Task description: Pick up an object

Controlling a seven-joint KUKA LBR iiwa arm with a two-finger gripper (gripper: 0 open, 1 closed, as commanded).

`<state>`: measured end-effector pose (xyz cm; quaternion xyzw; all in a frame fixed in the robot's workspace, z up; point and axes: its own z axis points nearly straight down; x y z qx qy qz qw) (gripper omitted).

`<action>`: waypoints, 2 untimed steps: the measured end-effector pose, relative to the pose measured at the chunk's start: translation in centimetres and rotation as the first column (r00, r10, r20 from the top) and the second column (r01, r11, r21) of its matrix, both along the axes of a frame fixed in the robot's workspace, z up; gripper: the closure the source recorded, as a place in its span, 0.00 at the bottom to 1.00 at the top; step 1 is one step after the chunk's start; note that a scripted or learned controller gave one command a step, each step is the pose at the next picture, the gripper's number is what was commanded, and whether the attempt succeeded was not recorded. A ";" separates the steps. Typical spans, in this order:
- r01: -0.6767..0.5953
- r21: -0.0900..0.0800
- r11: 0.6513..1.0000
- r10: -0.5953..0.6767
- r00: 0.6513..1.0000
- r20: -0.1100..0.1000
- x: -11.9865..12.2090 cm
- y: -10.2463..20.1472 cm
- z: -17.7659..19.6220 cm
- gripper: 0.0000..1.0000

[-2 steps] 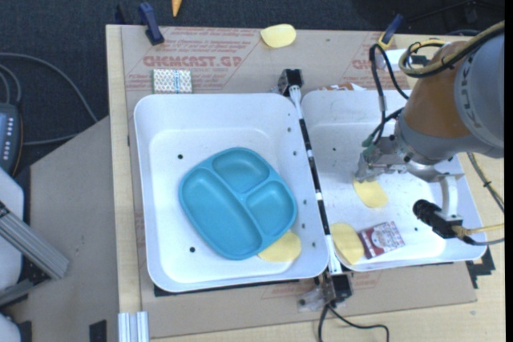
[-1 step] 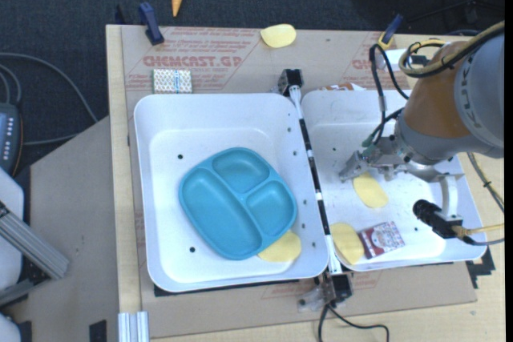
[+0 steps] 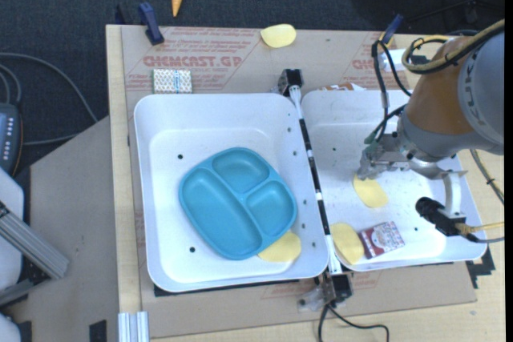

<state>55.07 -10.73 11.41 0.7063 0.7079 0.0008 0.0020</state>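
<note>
The bench point(image 3: 120, 172) is the biggest thing, and it has two white bins on it. The left bin point(image 3: 160, 124) sits well off to the left of the gripper as I look. The right bin point(image 3: 337, 112) is the one the gripper is in. The grey arm point(image 3: 473, 100) comes in from the right, with an orange band on it. A blue plate point(image 3: 236, 202) lies in the left bin, and the walls where the bins meet stand between it and the gripper. The gripper point(image 3: 370, 169) hangs low in the right bin. I cannot tell if it is wide or narrow. A yellow chip point(image 3: 369, 193) lies just below its tip, very close. Further down from the gripper lies a red packet point(image 3: 381, 239), with a second chip point(image 3: 345, 243) just beside it. A third chip point(image 3: 280, 248) is tucked against the plate's edge. Far up from the gripper, on the bench, lie a yellow blob point(image 3: 278, 35) and a small patterned pack point(image 3: 171, 80).
</note>
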 end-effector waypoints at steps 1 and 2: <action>0.000 0.000 1.000 0.000 1.000 0.000 0.0 0.0 0.0 0.00; 0.002 0.002 1.000 -0.002 1.000 -0.004 -0.3 1.5 -3.0 0.00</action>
